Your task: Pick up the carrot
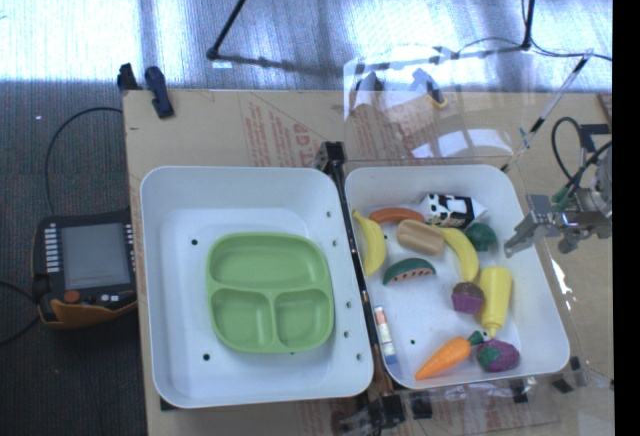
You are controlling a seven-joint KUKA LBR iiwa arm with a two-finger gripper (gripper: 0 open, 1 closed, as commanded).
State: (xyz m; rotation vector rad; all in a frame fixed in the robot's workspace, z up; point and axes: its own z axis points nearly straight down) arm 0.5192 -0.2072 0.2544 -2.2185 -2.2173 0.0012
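The carrot (445,357) lies flat on the floor of the right bin (535,319), near that bin's front edge, its orange point aimed toward the front-left corner and its green top toward the right. Lying on its side like this, it offers its long flanks to a grasp from above. Just beside the green top sits a purple beet (497,355), touching or nearly so, which leaves little room on that side. A marker (386,336) lies along the bin's left wall, apart from the carrot's tip.

Further back stand a yellow bottle (494,296) and a purple fig (467,297), then a watermelon slice (409,272), two bananas (369,241), a hot dog (420,237) and a small cow-patterned carton (447,210) toward the rear edge.

The left bin (180,324) carries a green divided plate (269,291) in its middle.

The gripper (550,224) hangs at the right bin's right edge, well apart from the carrot and holding nothing visible. Whether its fingers stand open or closed I cannot tell; they are too small and blurred. By my reading the approach has not begun.
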